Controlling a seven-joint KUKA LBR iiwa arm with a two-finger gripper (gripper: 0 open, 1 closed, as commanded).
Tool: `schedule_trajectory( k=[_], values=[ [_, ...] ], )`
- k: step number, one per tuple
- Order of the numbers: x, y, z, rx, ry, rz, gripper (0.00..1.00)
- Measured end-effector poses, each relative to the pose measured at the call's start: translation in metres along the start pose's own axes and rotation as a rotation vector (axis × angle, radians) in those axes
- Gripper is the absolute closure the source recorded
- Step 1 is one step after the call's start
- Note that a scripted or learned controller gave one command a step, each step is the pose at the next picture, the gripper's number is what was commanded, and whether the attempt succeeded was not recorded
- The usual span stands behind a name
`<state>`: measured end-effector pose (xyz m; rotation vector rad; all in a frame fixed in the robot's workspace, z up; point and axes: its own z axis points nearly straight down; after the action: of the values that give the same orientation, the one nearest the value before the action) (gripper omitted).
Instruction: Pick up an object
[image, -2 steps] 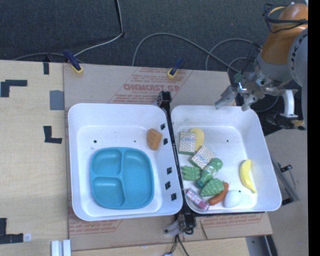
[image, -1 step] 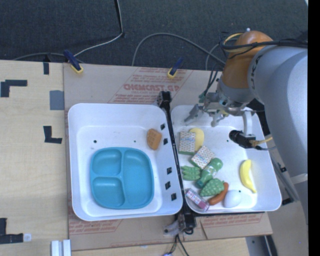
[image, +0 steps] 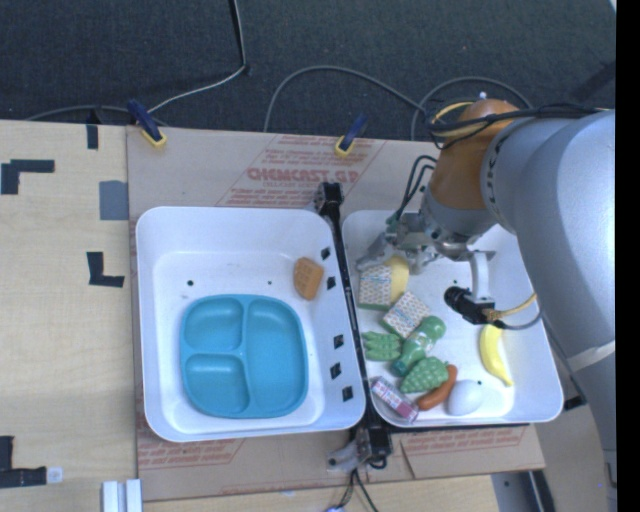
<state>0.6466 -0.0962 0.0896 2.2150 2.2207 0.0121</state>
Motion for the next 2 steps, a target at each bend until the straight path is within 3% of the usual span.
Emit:
schedule_trajectory(
  k=[1,2],
  values=[
    [0.002,0.022,0.004,0.007,-0.002,0.001,0.0],
    [-0.014,-0.063,0.0,0.012,-0.002,0.002,0.0]
  ],
)
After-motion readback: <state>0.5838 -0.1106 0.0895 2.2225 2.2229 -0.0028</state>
